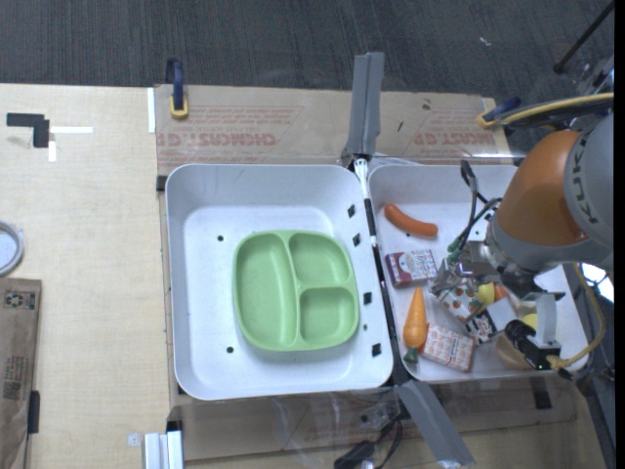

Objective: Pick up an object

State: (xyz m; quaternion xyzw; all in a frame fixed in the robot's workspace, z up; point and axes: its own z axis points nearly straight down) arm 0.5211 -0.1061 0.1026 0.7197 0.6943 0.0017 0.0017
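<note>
From above, I see two white bins side by side on the bench. The left bin (195, 291) holds a green tray (296, 289) with three compartments, lying flat near the middle.

The right bin (410, 191) is partly covered by the arm (547, 203), which comes in from the right with its orange band over the far right part of the bin. Under it, the gripper (457, 279) points down into the bin among small objects. Its tip is dark and mixed with the clutter around it, so I cannot tell how it stands or whether something is in it.

In this bin a sausage (411, 221) lies near the back, well apart from the gripper. A small dark red box (411, 267) lies just left of the gripper, near to it. A carrot (416, 319) lies in front of this box, close to the left wall. A flat pink carton (449, 348) lies near the front edge, just beside the carrot. Right of the gripper there is a heap of small coloured pieces (479, 306), with yellow, orange and white parts; they are too small and too much overlapped to name. The right side of the bin is hidden by the arm and its cables.
</note>
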